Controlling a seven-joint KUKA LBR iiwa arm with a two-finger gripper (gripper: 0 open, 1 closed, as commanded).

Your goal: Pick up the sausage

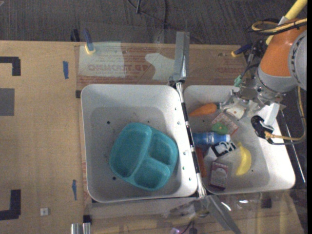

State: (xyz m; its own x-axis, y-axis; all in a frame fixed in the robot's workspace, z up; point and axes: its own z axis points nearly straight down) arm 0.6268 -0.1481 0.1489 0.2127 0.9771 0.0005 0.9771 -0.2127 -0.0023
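Note:
A thin reddish-brown sausage [199,160] lies along the left wall of the right bin [280,172], partly hidden under a blue bottle [209,139] and beside a small dark red box [219,174]. My gripper [238,103] hangs over the far part of the right bin, just right of an orange carrot [204,109] and above a pale packet with a green spot [224,126]. It stands well away from the sausage, toward the back right.
A yellow banana [243,161] and a black-and-white item [225,148] lie in the middle of the right bin. The left bin [97,101] bears a teal divided plate [144,156]. A metal divider [181,62] runs between the bins at the back.

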